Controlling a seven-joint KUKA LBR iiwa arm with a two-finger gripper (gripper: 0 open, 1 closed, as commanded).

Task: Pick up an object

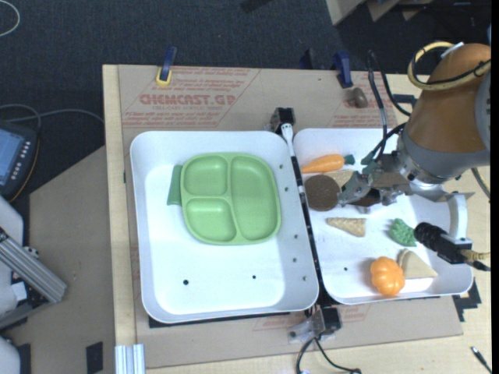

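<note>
The right bin (343, 283) holds an orange carrot (323, 163), a brown round disc (320, 192), a tan wedge (347, 226), a green leafy piece (403, 232), an orange pepper (387, 276) and a pale wedge (415, 265). My gripper (360, 192) hangs low over the bin's upper middle, just right of the brown disc and above the tan wedge. Its dark fingers blend together, and I see nothing clearly between them.
The left bin (156, 271) holds a green three-compartment plate (231, 198). The arm's orange band (452, 100) and grey wrist cover the right bin's upper right corner. Clamps (165, 67) sit on the board's far edge, and cables trail at the front.
</note>
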